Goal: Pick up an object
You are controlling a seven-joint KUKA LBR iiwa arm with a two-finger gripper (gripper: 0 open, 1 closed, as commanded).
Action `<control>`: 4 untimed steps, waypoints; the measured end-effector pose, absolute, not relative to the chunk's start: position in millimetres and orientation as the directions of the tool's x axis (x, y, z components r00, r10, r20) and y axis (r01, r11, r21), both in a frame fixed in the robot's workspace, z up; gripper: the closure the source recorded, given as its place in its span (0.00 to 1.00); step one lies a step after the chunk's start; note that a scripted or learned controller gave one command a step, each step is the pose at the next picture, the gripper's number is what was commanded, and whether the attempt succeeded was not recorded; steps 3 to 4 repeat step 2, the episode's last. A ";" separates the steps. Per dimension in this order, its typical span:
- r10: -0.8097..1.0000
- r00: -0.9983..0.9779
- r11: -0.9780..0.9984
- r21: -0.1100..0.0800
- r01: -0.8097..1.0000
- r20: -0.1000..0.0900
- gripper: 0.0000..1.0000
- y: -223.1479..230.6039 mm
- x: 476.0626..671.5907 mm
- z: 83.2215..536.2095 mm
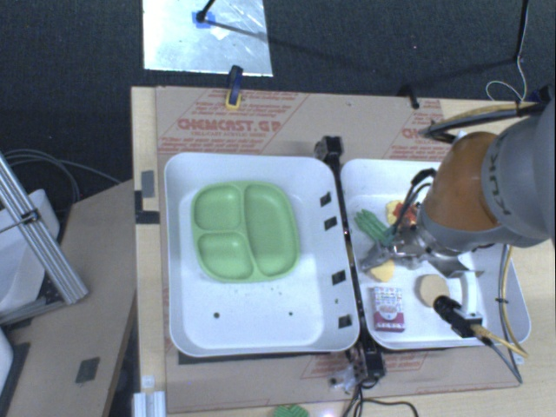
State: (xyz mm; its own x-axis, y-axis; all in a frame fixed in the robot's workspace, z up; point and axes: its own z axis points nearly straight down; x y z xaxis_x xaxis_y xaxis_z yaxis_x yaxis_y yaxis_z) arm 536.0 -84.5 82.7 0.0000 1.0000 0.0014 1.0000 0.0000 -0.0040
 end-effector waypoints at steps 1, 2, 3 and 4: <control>1.000 -0.001 0.001 0.003 1.000 0.000 1.00 -84.6 539.1 95.2; 1.000 -0.009 0.009 0.013 1.000 0.001 1.00 -45.3 567.4 190.6; 1.000 -0.009 0.009 0.013 1.000 0.001 1.00 -45.3 567.4 190.6; 1.000 -0.009 0.009 0.013 1.000 0.001 1.00 -45.3 567.4 190.6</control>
